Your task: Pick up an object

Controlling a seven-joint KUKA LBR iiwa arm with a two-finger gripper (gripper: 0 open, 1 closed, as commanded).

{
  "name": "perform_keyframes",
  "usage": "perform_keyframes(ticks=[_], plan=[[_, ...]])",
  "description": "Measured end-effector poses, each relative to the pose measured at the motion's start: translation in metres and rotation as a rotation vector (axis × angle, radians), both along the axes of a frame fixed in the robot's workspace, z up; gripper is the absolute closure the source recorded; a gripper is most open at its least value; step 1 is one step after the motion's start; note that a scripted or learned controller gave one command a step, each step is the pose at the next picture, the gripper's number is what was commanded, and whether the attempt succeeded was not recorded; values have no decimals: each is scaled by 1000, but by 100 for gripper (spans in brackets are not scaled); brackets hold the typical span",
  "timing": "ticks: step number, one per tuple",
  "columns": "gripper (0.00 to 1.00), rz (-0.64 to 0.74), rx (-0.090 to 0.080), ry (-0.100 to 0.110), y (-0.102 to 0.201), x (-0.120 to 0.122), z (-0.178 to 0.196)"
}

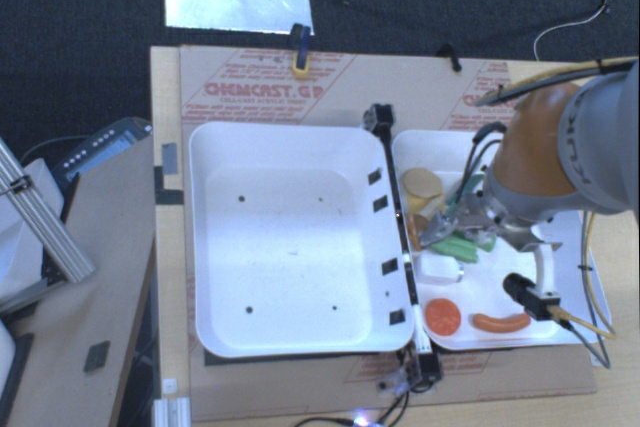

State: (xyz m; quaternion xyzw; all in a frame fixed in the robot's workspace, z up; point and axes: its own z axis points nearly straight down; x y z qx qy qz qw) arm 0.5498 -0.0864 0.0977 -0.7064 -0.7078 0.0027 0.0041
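My gripper (438, 233) hangs low over the left part of the right bin (560, 330), under the grey and orange arm. It is right above a green object (458, 248) and may touch it. A tan round piece (421, 185) lies just behind the gripper. A white block (438, 268) sits in front of it. Near the bin's front edge are a red-orange round object (443, 317) and an orange sausage-shaped object (500, 322). The arm hides the back and middle of the right bin.
The left bin (290, 235) stands beside the right one, with a black clipped divider (395, 225) between them. A black part of the arm (528, 296) juts out over the right bin's front. Cables run along the right edge.
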Motion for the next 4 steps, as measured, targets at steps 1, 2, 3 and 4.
perform_keyframes(ticks=[1, 2, 3, 4], plan=[[0, 5, -2, -16, 2, 59, -13], [100, 2, -2, -14, 1, 57, -2], [100, -1, -5, -25, -11, 8, -8], [100, 11, 0, -22, 62, 24, 93]])
